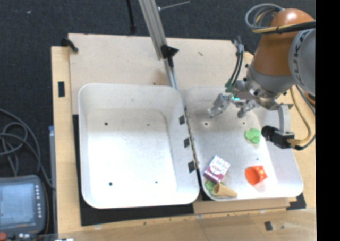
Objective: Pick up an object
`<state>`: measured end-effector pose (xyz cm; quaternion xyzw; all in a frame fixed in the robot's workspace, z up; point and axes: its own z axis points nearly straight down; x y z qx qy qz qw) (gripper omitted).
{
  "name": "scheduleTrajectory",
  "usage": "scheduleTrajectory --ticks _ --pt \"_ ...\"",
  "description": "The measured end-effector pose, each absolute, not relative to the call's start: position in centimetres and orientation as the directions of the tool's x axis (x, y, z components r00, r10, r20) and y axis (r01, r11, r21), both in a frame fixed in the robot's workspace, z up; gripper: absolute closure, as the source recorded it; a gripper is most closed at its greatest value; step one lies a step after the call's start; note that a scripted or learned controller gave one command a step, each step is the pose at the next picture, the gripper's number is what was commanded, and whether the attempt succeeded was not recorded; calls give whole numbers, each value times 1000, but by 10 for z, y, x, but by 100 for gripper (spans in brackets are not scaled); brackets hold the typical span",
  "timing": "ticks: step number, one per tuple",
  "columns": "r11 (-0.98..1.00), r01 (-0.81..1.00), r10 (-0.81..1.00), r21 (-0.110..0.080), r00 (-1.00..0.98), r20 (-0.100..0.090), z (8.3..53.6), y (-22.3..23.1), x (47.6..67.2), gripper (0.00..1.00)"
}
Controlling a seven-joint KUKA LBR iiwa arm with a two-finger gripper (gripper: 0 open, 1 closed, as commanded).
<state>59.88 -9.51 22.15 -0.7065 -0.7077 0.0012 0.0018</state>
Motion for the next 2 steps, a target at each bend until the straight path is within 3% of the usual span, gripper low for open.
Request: scheduleTrajectory --ticks 1,2 --pt "0 1000 1000 1 0 0 224 -95 600 0" --pt "-2 1000 1000 -3 2 -2 172 -107 603 0"
